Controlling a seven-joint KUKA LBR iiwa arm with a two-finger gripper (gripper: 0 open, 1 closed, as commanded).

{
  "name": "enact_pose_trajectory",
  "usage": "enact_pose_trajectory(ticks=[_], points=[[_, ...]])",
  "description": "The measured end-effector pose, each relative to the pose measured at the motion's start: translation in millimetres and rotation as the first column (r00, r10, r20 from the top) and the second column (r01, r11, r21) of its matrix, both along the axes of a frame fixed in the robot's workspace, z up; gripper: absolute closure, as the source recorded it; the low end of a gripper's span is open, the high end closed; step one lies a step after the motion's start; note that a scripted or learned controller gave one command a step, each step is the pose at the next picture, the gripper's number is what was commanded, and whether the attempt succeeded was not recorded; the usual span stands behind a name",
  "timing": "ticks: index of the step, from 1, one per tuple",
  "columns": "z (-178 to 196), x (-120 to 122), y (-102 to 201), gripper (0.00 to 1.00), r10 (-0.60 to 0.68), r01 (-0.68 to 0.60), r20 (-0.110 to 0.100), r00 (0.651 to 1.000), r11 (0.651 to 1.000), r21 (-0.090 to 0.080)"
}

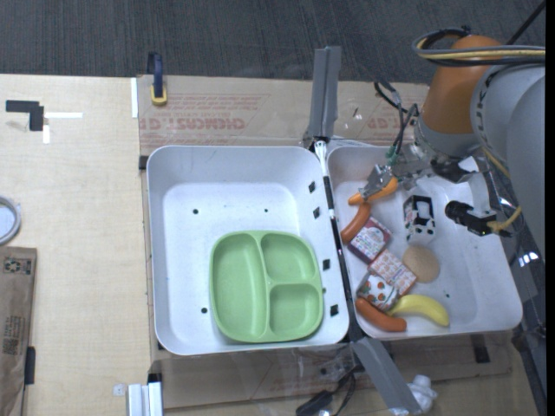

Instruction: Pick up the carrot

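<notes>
The gripper is down in the upper part of the right bin, right of centre in the frame, and its fingers are closed narrow around the carrot. The orange carrot shows between them, angled, with its lower-left tip poking out toward the bin's left wall. So the grasp looks made. Whether the carrot is off the floor yet, I can't tell from this angle; it sits very near the bin bottom. Just below lies a sausage, then snack packets, a banana and a second sausage at the bottom. The green tray rests in the left bin. What's left, I'd judge: a clean lift clear of the clutter.
</notes>
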State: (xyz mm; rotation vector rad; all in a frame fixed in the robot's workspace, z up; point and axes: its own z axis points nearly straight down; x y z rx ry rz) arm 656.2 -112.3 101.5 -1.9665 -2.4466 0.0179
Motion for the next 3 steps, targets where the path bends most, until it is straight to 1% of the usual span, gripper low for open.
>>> enact_pose_trajectory(ticks=[1,2,3], points=[[10,1,-1,1.0,-0.002,0.002,0.005,1.0,1.0,-0.002],[10,1,-1,0.0,-0.002,0.002,0.005,1.0,1.0,-0.002],[-8,3,12,0.0,0.211,-0.211,0.01,0.978,0.978,0.002]])
